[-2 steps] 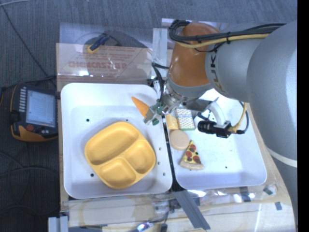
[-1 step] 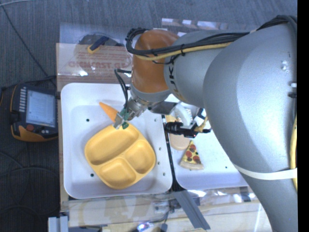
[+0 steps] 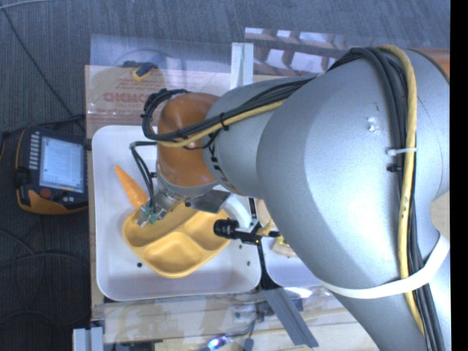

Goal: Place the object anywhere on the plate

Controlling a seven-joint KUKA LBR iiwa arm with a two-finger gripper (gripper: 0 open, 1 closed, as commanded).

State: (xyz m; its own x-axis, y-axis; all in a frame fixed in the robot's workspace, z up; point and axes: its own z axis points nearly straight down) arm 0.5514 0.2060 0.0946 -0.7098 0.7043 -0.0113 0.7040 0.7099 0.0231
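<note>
A yellow divided plate (image 3: 175, 247) lies in the left white bin (image 3: 110, 269), toward its front. An orange carrot-shaped object (image 3: 130, 186) rests on the bin floor just left of the plate's back edge, pointing up and left. My gripper (image 3: 151, 212) hangs over the plate's back left rim, right beside the carrot's lower end. The arm's orange wrist band (image 3: 186, 141) sits directly above it and covers the back of the bin.
The right bin (image 3: 292, 273) is mostly hidden under the grey arm; a small pale item (image 3: 281, 248) shows at its left side. A teach pendant (image 3: 55, 168) lies on the floor left of the bench.
</note>
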